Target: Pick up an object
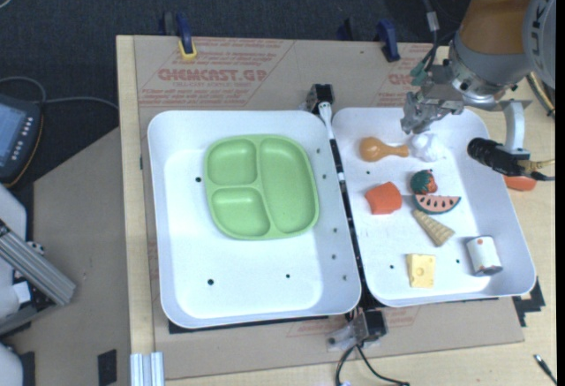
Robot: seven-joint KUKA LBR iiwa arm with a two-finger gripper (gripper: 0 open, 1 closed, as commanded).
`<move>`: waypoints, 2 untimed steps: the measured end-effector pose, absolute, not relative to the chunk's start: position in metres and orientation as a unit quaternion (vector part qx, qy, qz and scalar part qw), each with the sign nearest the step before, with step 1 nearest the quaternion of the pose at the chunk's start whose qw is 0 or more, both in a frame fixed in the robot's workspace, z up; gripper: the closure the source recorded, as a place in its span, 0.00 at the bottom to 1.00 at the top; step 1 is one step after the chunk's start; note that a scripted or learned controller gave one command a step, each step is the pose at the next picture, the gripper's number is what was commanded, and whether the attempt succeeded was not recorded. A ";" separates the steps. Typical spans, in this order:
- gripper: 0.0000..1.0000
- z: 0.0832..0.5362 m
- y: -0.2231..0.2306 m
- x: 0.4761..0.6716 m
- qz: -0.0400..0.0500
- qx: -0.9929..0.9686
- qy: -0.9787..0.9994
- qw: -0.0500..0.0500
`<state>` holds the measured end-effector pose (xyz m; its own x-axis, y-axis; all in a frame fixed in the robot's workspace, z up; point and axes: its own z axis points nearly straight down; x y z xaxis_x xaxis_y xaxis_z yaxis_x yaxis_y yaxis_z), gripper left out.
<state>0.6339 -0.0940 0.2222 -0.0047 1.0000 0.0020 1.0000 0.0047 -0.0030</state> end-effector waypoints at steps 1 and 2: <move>1.00 0.235 -0.040 0.632 -0.001 -0.705 -0.709 0.000; 1.00 0.232 -0.015 0.636 0.000 -0.706 -0.708 0.000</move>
